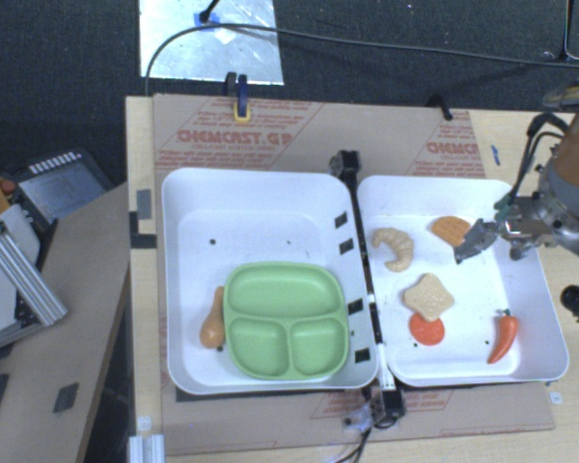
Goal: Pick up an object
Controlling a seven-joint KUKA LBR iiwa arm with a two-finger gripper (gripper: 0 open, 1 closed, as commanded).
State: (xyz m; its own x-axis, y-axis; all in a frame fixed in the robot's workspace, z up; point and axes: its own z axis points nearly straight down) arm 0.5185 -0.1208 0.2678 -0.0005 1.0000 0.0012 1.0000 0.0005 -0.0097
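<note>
- In the camera view, two white bins were seen side by side on the tabletop (pixel 299 128), the left bin (pixel 188 258) and the right bin (pixel 536 287) meeting along a dark central seam.
- The end effector (pixel 475 240) was seen reaching in from the right, low over the right bin's upper part; whether it was released or clenched could not be told.
- An orange-brown piece (pixel 451 228) was found just beside the end effector's tip, near the bin's far wall.
- A croissant (pixel 395 248) was placed left of it, close to the seam.
- A tan bread-like piece (pixel 428 297) was seen mid-bin, touching a red round piece (pixel 427 330) below it.
- A red-orange pepper (pixel 503 338) was set near the right wall, well apart from the others.
- Bare floor was left between the pepper and the bread.
- In the left bin, a green divided tray (pixel 285 318) was crowded against the near wall, with a tan gourd-shaped piece (pixel 213 320) beside its left edge; the bin's far half was left open.
</note>
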